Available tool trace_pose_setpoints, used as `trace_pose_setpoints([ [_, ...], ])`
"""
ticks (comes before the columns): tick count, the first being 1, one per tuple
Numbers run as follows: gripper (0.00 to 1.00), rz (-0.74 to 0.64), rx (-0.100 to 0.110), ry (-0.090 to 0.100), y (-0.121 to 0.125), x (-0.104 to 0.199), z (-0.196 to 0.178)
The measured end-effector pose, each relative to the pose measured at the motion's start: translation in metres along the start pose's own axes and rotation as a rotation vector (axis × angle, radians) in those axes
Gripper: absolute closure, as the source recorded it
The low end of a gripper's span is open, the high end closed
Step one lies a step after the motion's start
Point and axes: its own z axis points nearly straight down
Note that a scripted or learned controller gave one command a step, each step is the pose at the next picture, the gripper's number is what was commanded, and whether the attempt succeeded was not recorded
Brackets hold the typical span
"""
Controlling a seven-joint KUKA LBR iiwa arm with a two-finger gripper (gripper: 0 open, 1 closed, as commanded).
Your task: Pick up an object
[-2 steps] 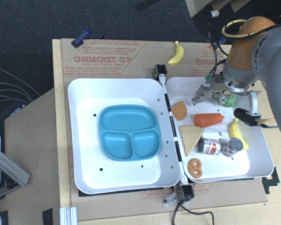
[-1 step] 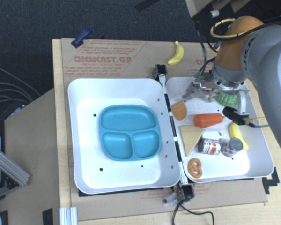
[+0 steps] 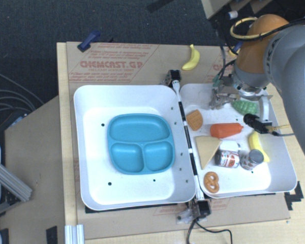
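My gripper (image 3: pixel 221 97) hangs low over the back of the right bin (image 3: pixel 279 177), under the arm's orange band (image 3: pixel 256 47). Just to its right lies a green object (image 3: pixel 246 106), partly hidden by the wrist. In front of the gripper lie a brown cookie (image 3: pixel 194 119) and an orange carrot (image 3: pixel 226 130). Nearer the front are a yellow banana (image 3: pixel 255 144), a pale cheese wedge (image 3: pixel 205 149), a red-labelled can (image 3: pixel 227 159), a small grey tin (image 3: pixel 254 158) and a pretzel (image 3: pixel 211 182). I see nothing held in the gripper.
The left bin (image 3: pixel 91 116) holds a blue divided plate (image 3: pixel 140 142). A second banana (image 3: pixel 191 59) lies on the cardboard behind the bins, and a blue object (image 3: pixel 88 41) sits at the back left corner. A black clip (image 3: pixel 173 78) joins the bins' rims.
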Motion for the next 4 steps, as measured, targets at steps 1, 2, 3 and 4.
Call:
trace_pose_setpoints([
  [1, 0.0, 0.0, 0.0, 0.0, 0.0, 0.0, 0.0],
  [2, 0.0, 0.001, 0.002, 0.0, -0.001, 0.001, 0.01],
  [3, 1.0, 0.0, 0.0, 0.0, 0.0, 0.001, 0.0],
  [4, 0.0, 0.0, 0.001, 0.0, 0.0, 0.001, 0.0],
])
